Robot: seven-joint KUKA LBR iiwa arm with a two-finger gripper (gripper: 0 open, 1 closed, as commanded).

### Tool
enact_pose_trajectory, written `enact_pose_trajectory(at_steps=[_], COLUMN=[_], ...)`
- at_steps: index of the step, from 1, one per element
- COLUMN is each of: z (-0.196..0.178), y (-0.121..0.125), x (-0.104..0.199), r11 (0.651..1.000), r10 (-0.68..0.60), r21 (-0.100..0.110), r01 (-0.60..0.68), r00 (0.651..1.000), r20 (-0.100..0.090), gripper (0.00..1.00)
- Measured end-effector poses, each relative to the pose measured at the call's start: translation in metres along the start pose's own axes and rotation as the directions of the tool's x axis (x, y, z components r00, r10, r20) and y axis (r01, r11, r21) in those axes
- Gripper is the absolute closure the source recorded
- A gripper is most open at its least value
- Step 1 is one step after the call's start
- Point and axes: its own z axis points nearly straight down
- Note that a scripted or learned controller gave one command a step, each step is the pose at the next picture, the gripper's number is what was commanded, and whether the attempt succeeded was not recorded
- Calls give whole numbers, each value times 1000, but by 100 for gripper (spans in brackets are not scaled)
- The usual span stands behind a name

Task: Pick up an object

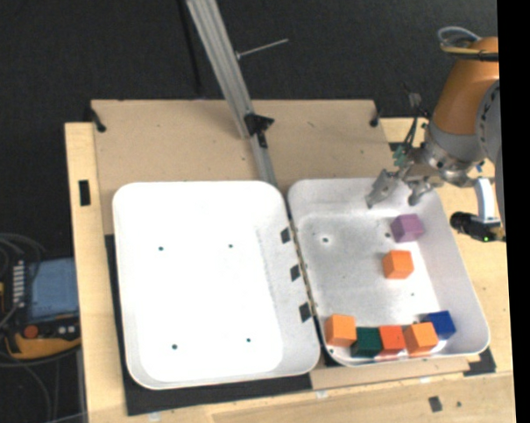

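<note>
Claw [399, 190] open, purple block [408, 227] just below, untouched

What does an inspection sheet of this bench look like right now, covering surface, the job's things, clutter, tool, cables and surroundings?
Surface: wooden bench bearing a left bin and a right bin.
Job's things: purple block and orange block lie apart mid-bin; a row of blocks along the near wall, orange, green and blue.
Clutter: nothing seen.
Tool: tool open, over the right bin's far edge, holding nothing.
Cables: cable bundle left of the bench.
Surroundings: metal pole; dark floor.
</note>
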Motion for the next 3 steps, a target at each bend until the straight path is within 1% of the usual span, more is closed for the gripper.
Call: enact_pose_trajectory(at_steps=[1, 2, 3], z=[52, 36, -14], y=[-1, 2, 3], x=[0, -2, 5], r11=[1000, 1000, 1000], r10=[-4, -8, 2], r21=[1, -7, -11], r01=[4, 8, -2], r00=[1000, 1000, 1000], r20=[0, 7, -1], gripper=[0, 100, 100])
